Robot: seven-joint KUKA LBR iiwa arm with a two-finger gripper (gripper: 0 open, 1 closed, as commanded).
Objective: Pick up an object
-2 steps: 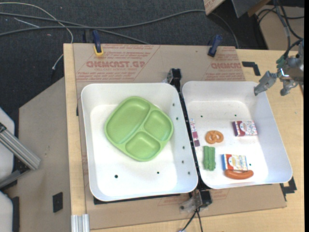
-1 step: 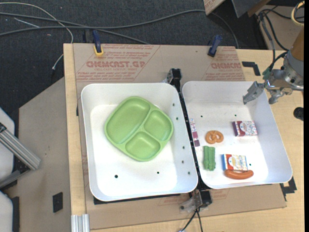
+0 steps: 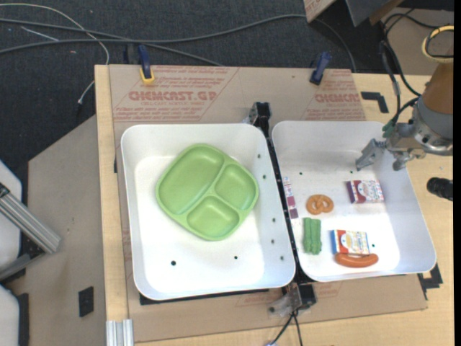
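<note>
Camera view: arm [image 3: 441, 114] cut off right.

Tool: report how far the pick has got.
Done: nothing lifted yet; the pretzel, sausage and green piece all lie in the right bin. In hand: the tool hangs open over that bin's far end, holding nothing. Left: descend, grip, lift.

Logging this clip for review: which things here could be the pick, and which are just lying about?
Job in hand, all in the right bin:
gripper, pretzel, purple packet, green block, red sausage, red-and-blue box.

Lying about:
green divided plate in the left bin, blue clamps, cables.
</note>
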